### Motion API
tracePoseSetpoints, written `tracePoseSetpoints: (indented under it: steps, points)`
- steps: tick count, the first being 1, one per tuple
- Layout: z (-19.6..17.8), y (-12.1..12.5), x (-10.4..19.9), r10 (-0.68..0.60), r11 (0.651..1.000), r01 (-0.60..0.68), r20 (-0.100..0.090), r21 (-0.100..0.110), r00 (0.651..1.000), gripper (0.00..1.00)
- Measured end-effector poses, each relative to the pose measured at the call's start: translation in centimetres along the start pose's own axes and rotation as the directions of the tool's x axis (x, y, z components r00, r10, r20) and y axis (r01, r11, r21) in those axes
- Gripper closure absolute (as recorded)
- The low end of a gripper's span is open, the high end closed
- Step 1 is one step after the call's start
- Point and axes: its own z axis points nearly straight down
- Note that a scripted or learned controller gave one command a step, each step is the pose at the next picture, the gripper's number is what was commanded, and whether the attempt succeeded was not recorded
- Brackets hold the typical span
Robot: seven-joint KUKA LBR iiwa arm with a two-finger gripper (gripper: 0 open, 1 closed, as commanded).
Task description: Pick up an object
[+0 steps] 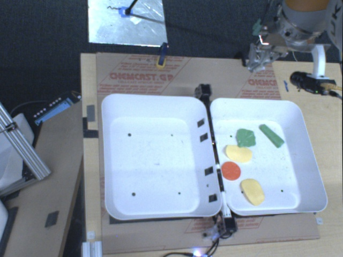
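Up top right, the arm (pixel 308 4) is hanging above the bench (pixel 91 159), its gripper (pixel 260 58) sitting beyond the far edge of the right bin (pixel 308 143) and nothing showing in it; open or shut, cannot tell. Five objects are lying in the right bin: green lump (pixel 246 137), green bar (pixel 271 135), yellow piece (pixel 238 154), orange disc (pixel 231 171), second yellow piece (pixel 252 191). The left bin (pixel 115 116) is sitting just beside it.
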Motion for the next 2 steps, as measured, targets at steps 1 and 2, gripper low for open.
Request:
tracePoseSetpoints:
  steps: [1, 2]
  points:
    - [-12.8, 0.1, 1.3, 0.003, 1.0, -0.003, 0.001, 0.001, 1.0, 1.0]
    - [-18.0, 0.2, 3.0, 0.004, 1.0, -0.004, 0.0, 0.011, 1.0, 1.0]
